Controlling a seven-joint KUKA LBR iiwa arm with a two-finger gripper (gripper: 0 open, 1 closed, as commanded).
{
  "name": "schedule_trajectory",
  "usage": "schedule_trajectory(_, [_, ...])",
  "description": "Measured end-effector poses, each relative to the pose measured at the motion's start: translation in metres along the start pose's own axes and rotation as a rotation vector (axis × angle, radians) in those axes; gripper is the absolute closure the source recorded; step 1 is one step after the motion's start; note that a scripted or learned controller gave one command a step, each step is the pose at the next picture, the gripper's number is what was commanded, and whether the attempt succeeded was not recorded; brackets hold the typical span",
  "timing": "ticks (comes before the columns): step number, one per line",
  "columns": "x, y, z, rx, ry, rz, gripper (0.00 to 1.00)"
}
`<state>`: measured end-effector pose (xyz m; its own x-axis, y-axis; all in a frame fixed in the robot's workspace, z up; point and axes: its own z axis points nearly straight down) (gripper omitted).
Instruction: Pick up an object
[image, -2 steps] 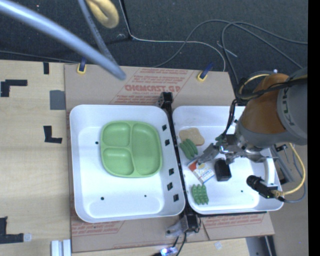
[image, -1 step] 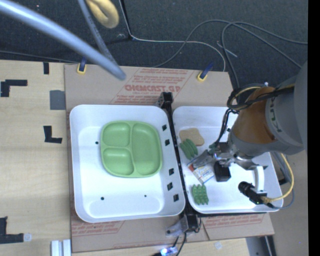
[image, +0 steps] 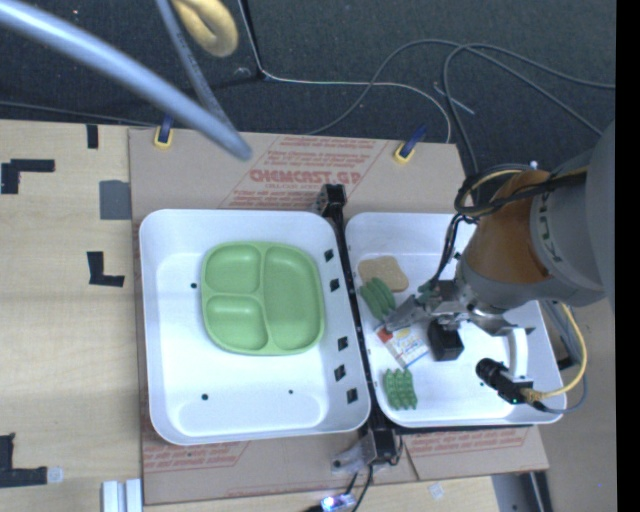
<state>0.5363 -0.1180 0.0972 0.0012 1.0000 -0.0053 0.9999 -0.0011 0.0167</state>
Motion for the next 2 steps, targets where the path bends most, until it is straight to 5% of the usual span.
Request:
schedule_trajectory(1, [-0.005, 0.005, -0.015, -0.023, -0.014, 0.002, 1.00])
schedule_trajectory(2, [-0.004, -0.003, -0.070, 0.016, 0.005, -0.002, 1.00])
